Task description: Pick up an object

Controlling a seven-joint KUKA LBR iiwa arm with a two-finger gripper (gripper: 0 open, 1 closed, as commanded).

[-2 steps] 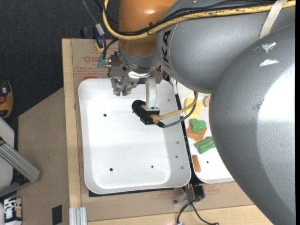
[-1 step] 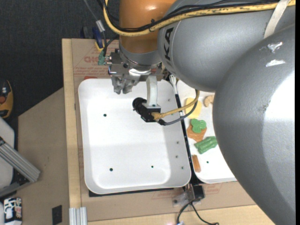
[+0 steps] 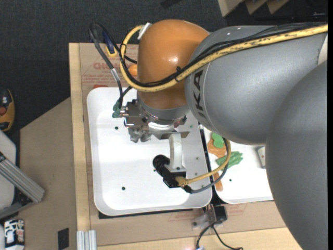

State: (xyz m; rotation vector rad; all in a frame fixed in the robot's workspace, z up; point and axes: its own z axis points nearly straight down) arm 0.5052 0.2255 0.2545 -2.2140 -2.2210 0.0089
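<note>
Overhead slanted view of the tabletop (image 3: pixel 79 191), on which two shallow white bins are set side by side. The grey arm (image 3: pixel 260 72), with its orange band (image 3: pixel 166 56), is seen reaching in from the view's right and covering much of the upper right of the scene. The end effector (image 3: pixel 139 132) is positioned over the upper middle of the left bin (image 3: pixel 112 160), above bare white floor near the bin's far wall. Whether the end effector is open or closed cannot be told, as it is viewed from above and largely masked by the wrist; nothing is seen gripped in it. The candidate objects are found in the right bin (image 3: pixel 244 190), close to the wall shared with the left bin: an orange object (image 3: pixel 214 145) lies nearest that wall, and a green object (image 3: pixel 234 158) lies just beside it, toward the view's right. A yellow cable is draped across both. A pale item (image 3: pixel 261 156) is partly hidden under the arm farther right in the same bin. The end effector is well apart from all three.
</note>
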